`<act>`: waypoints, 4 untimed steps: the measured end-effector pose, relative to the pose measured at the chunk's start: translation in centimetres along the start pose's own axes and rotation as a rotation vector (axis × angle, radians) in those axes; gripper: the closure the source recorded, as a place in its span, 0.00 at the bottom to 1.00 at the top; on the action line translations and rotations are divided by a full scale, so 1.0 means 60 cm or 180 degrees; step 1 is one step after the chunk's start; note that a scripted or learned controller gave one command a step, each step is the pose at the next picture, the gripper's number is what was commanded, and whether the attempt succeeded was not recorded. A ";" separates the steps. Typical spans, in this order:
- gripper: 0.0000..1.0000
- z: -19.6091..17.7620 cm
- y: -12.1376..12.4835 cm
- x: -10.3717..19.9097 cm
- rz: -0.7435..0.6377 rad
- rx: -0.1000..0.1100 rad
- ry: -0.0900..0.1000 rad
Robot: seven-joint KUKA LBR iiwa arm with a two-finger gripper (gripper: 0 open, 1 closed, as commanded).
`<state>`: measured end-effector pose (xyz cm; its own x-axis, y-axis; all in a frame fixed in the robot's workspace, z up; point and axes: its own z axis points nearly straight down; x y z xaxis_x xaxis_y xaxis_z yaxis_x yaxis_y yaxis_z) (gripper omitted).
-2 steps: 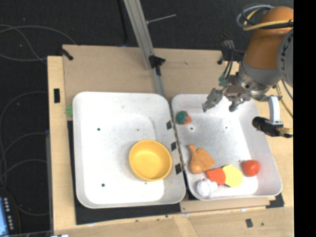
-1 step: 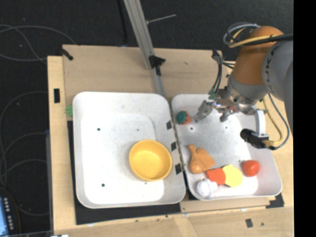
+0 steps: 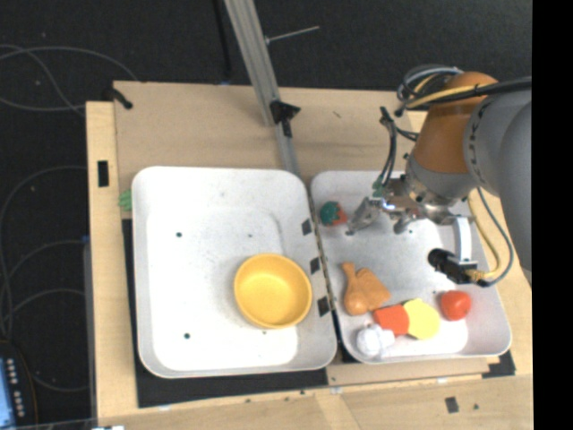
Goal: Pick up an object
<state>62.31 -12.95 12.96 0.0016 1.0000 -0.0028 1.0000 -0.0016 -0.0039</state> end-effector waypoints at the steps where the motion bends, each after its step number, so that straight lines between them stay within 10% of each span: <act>1: 1.00 -0.024 0.004 0.000 0.0011 -0.0024 0.0006; 4: 1.00 -0.257 0.020 0.003 -0.0021 -0.0017 0.0008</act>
<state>63.58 -12.73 28.40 -0.0050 1.0000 -0.0002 1.0000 0.0050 0.0015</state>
